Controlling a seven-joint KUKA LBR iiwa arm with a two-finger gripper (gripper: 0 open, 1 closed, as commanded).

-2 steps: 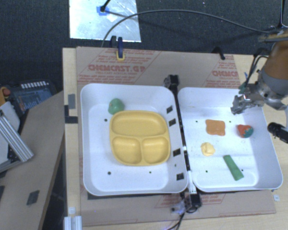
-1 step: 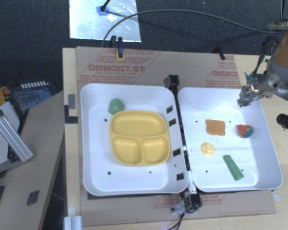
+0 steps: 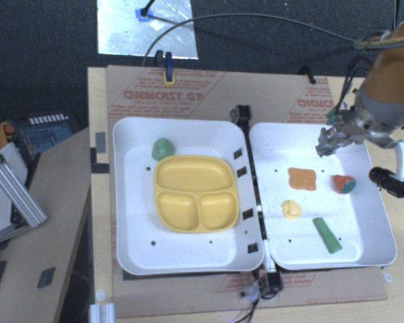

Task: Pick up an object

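Grey two-finger gripper point(image 3: 328, 142), upper right of frame, finger state cannot be told; nearest candidate, flat orange square piece point(image 3: 301, 178), lies just below-left in the right white bin point(image 3: 377, 247): descend centred, straddling its edges.

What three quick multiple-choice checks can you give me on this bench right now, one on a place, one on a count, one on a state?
1. Where does the yellow divided tray lie?
A. left bin
B. right bin
C. on the bench outside the bins

2. How many loose objects lie in the right bin?
A. two
B. four
C. six

3. What is the green stick doing?
A. lying flat on the bin floor
B. standing upright
C. leaning on the tray

Answers: 1 A, the tray sits in the left bin beside a green ball. 2 B, orange piece, yellow piece, red and teal piece, green stick. 3 A, it lies flat, apart from the others.
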